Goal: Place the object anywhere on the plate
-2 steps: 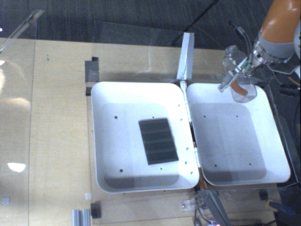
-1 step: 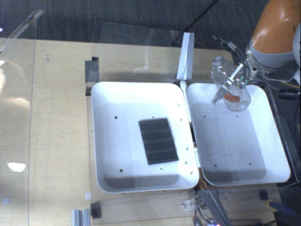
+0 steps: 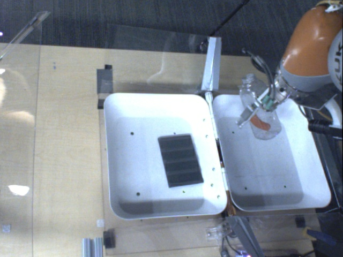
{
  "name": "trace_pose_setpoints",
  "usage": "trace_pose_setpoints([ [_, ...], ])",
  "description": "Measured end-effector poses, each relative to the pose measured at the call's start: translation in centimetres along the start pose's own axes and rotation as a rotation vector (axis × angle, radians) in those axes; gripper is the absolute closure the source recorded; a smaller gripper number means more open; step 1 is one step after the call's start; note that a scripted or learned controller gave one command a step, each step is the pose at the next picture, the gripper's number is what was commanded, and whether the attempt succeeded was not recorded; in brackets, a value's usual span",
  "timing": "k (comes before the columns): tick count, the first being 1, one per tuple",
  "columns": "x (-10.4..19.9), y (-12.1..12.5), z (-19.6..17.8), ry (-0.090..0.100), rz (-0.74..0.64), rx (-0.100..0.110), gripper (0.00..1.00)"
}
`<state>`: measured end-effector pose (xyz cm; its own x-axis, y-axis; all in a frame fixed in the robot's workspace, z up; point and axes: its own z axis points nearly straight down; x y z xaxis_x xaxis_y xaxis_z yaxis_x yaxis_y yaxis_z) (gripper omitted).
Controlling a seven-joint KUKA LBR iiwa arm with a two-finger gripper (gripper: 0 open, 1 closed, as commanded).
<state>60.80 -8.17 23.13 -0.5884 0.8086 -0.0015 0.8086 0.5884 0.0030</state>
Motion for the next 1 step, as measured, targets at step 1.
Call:
trace_pose_setpoints([
  [1,6.9,1.03,0.17,-0.001,-0.22,-0.001,1.0],
])
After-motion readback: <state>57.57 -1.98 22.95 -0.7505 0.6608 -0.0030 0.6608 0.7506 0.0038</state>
